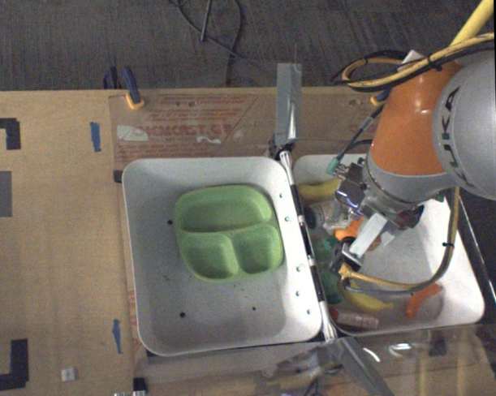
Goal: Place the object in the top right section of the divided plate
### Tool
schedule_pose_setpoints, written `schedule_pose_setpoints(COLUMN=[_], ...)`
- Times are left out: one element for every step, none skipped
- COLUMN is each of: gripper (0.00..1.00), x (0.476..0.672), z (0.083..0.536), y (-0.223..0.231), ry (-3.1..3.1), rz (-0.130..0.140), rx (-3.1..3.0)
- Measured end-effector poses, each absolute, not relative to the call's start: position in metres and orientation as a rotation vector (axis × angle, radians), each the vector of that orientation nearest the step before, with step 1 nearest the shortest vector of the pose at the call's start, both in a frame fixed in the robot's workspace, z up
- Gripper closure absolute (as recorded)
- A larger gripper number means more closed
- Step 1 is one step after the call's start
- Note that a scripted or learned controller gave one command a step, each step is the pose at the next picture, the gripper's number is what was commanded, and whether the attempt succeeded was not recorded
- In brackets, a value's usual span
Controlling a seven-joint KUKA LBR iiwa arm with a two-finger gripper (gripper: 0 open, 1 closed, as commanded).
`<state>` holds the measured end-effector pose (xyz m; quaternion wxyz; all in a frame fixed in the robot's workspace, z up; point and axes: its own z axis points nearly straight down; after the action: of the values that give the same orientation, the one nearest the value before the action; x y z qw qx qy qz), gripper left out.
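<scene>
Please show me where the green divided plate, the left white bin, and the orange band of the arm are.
green divided plate (226, 231): camera view, on its middle ridge.
left white bin (220, 316): camera view, on its bare floor.
orange band (412, 126): camera view, on its upper face.

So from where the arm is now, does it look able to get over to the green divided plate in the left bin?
Probably yes. The green divided plate lies in the open in the left bin with nothing over it, and the arm's gripper hangs over the clutter in the right bin next to it. Only the low wall between them lies in between.
</scene>
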<state>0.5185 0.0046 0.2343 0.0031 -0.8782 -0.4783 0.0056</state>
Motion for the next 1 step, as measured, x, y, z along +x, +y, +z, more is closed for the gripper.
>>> schedule_pose_setpoints(gripper=[1.00], x=[0.5337], z=[0.1803], y=[0.0630], ry=[-2.378], rz=[0.013], rx=[-2.041])
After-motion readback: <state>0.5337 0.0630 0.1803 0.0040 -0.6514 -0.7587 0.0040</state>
